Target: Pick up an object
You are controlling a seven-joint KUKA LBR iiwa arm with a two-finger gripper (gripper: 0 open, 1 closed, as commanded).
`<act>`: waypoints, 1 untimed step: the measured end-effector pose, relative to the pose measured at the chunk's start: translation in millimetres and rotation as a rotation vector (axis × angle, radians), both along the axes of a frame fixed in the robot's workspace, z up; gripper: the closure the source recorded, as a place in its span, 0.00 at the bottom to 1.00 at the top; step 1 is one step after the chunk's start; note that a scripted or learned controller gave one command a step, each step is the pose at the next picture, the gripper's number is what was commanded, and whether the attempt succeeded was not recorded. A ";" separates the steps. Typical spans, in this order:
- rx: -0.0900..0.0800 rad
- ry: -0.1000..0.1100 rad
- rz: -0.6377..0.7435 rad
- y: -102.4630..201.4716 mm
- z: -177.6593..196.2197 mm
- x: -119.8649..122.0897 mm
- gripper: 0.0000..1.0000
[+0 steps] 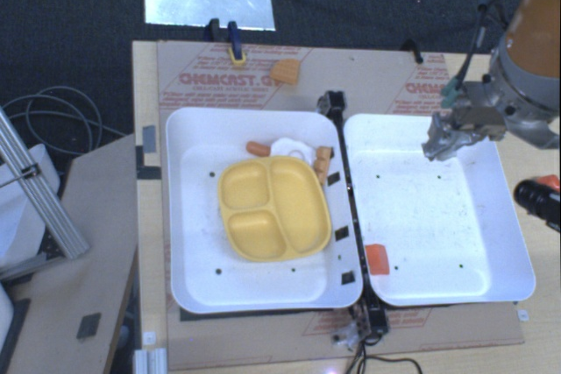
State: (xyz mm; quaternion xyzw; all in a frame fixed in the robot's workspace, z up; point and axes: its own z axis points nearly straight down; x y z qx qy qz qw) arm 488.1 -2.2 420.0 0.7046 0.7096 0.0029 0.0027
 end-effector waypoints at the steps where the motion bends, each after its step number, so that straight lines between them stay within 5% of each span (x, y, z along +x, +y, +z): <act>1: 0.000 0.001 0.000 0.0 -0.3 -0.1 0.00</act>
